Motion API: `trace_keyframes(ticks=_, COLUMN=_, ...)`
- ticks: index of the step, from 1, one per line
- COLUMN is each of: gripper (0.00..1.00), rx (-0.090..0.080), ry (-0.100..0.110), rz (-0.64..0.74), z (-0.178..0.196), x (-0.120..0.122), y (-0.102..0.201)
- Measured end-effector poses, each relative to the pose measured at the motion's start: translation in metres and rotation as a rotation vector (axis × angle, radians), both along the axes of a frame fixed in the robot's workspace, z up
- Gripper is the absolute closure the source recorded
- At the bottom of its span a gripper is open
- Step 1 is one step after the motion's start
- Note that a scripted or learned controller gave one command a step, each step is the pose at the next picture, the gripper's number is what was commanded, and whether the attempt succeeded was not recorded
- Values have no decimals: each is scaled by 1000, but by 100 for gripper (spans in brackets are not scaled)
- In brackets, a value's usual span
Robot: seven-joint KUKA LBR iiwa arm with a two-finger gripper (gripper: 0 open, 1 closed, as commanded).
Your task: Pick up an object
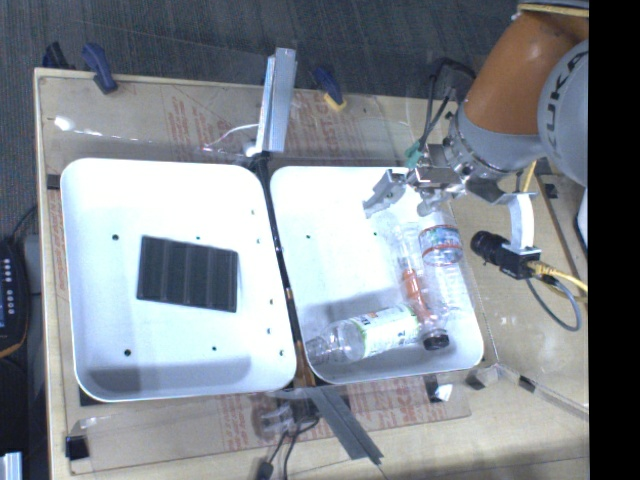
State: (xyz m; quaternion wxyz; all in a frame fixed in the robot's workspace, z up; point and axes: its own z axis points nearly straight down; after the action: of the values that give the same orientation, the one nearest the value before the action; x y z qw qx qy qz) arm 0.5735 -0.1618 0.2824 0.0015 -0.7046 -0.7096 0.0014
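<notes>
Gripper [395, 190]: I see it poised above the upper right part of the right bin [320, 268], its grey fingers [380, 194] slanting down and to the left; from my vantage they look slightly apart with nothing between them, though the metal blurs against the white floor and I would not swear to it. Arm [520, 78]: it enters from the right, the orange band uppermost and the grey casing beside it, on which I can read part of the "KUKA" lettering at the frame edge; the wrist is bent toward the bins, with black cables looping over it. Right bin contents: a clear plastic bottle with a blue-tinted label [443, 258] lies along the right wall, just below the gripper and apart from it; a slim clear item with orange inside [412, 283] lies touching its left side; a larger bottle with a green-and-white label [375, 333] lies on its side along the near wall, dark cap pointing right. I cannot read the print on any label. Left bin [100, 268]: a dark ribbed rectangular pad [188, 274] lies flat near its centre. Bench [60, 118]: faint reddish printing runs along the board around the bins, too faint for me to make out.
</notes>
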Motion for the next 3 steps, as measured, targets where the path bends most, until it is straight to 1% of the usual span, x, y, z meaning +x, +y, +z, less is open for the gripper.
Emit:
trace_keyframes(ticks=1, gripper=0, rx=0, ry=0, rz=28, z=-55, x=-28, y=-49)
trace_keyframes(ticks=2, gripper=0, rx=0, ry=-3, rz=185, z=-85, x=2, y=-47)
trace_keyframes(ticks=3, gripper=0, rx=0, ry=-5, rz=197, z=-73, x=21, y=-49)
